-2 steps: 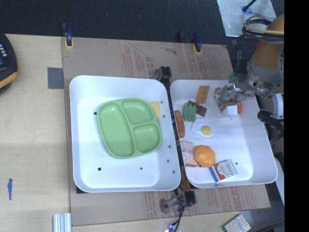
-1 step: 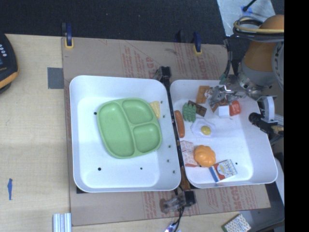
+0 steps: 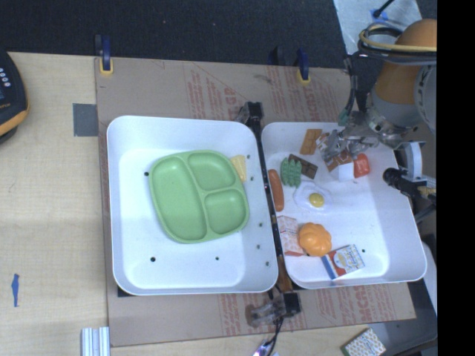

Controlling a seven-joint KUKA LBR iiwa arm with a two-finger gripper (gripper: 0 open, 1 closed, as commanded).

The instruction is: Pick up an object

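Observation:
My gripper (image 3: 338,148) hangs low in the far part of the right bin (image 3: 393,221), reaching in from the right. It sits directly over a white and red toy item (image 3: 355,167), which it partly hides; contact cannot be made out. Close by lie a tan cracker (image 3: 310,141), a brown bar (image 3: 303,166) and a green toy (image 3: 291,173). A fried egg (image 3: 315,199) lies mid-bin. At the near end are an orange fruit (image 3: 314,238), a small carton (image 3: 344,260) and a pink packet (image 3: 286,236). A sausage (image 3: 276,189) lies along the left wall.
The left bin (image 3: 133,265) holds a green divided plate (image 3: 199,195) with a small yellow piece (image 3: 238,167) beside it at the right wall. The arm's orange band (image 3: 408,39) and grey body stand over the bench's far right corner.

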